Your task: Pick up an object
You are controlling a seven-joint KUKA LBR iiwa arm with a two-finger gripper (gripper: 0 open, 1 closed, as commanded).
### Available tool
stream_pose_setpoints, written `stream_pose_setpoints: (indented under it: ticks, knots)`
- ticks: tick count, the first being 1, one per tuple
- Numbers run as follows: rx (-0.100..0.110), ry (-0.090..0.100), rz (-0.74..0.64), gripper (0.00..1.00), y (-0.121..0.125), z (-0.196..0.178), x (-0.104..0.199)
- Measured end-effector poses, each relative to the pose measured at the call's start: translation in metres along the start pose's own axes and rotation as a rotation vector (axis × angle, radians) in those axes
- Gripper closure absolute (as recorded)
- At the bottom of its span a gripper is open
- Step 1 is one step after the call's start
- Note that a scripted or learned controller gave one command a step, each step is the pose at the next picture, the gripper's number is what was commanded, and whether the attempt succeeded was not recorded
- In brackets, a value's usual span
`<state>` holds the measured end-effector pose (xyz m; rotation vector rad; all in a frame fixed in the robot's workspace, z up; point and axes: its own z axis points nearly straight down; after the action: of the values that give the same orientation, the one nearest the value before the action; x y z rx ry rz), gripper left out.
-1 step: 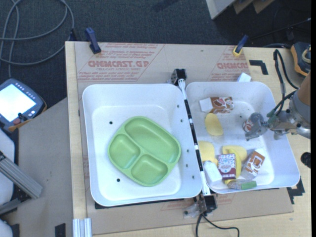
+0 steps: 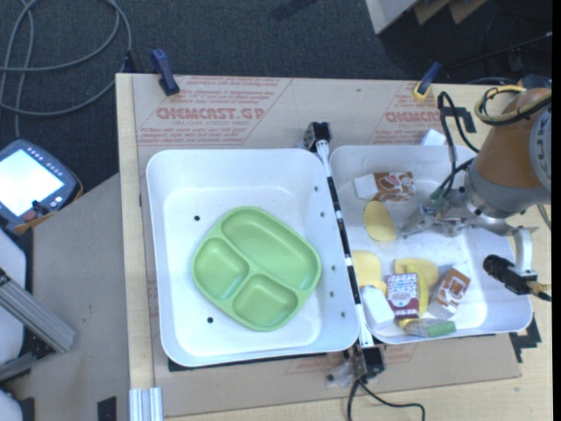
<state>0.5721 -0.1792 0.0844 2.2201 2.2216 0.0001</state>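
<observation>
1. Bins. Two white bins stand side by side on the bench. The left bin holds a green tray with three compartments, lying flat near the bin's middle. The right bin holds all the small items.

2. Arm. The arm enters from the right and reaches over the right bin. The gripper is low over the middle of that bin, pointing toward the left bin.

3. Gripper state. The view does not show how wide the gripper stands; it cannot be told. No item is seen held in it.

4. Items relative to the gripper.
- Yellow disc: just beside the gripper tip, on the side toward the left bin. It is the nearest item; contact cannot be confirmed.
- Packet, white and brown: near the far wall, beyond the disc and apart from the gripper.
- Yellow chunk: against the wall shared with the left bin, nearer the camera than the disc.
- Banana: on the near side of the gripper, apart from it.
- Red carton: touching the banana's near edge.
- Brown carton: just right of the banana.
- Green stick: along the near wall, well apart from the gripper.
</observation>
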Motion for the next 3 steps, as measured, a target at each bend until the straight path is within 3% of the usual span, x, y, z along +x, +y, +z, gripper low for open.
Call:
stream_pose_setpoints:
  ticks: [1, 2, 3]
  knots:
    - [0.036, 0.007, -0.004, 0.0, 0.079, 0.004, -0.021]
    - [0.052, 0.013, -0.008, 0.0, 0.084, 0.006, -0.028]
    - [0.053, 0.008, -0.007, 1.0, 0.084, -0.004, -0.029]
